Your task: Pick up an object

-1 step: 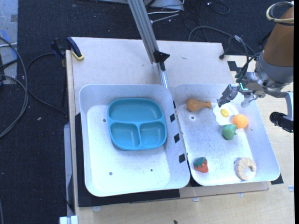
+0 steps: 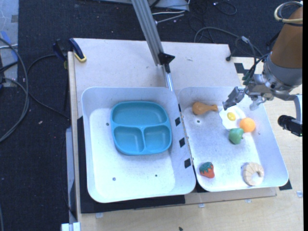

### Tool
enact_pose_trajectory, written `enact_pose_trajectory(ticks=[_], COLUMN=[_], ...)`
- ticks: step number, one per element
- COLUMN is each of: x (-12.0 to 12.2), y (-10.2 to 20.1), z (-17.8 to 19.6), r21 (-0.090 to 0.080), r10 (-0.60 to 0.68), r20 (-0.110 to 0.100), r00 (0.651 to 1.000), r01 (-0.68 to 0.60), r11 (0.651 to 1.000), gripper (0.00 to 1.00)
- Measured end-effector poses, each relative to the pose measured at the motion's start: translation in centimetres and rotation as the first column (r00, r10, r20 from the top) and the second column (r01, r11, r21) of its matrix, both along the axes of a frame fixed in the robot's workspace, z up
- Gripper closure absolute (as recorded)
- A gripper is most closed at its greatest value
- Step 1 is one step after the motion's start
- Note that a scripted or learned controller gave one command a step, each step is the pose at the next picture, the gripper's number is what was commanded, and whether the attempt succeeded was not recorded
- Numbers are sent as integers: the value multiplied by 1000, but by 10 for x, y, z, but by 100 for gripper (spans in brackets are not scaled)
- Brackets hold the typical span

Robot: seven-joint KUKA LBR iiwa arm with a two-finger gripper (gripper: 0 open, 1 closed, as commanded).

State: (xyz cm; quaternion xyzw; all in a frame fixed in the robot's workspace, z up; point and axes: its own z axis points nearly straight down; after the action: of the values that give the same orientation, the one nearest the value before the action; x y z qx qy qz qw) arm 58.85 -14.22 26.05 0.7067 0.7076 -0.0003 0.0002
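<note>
Clearly the gripper (image 2: 239, 98) hangs with jaws spread and nothing between them, just at eleven o'clock of the fried egg (image 2: 231, 118) in the right bin (image 2: 269, 177). Because the orange (image 2: 247, 124) and green piece (image 2: 236, 136) crowd the egg's four o'clock side, a descent could nudge them or close on the flat egg's edge and slip.

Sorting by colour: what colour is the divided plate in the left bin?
Light blue divided plate, seen in the camera view.

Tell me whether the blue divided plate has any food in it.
Empty. The blue divided plate in the left bin shows three bare compartments; the toy foods lie in the right bin.
</note>
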Motion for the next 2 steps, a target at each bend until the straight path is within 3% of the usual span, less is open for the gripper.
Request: enact_pose_trajectory(ticks=[2], x=[2], y=[3], z=[-106], r21=[1], r10=[-2], r20=[-3], r00=[1000], r01=[2], r11=[1000], gripper=[0])
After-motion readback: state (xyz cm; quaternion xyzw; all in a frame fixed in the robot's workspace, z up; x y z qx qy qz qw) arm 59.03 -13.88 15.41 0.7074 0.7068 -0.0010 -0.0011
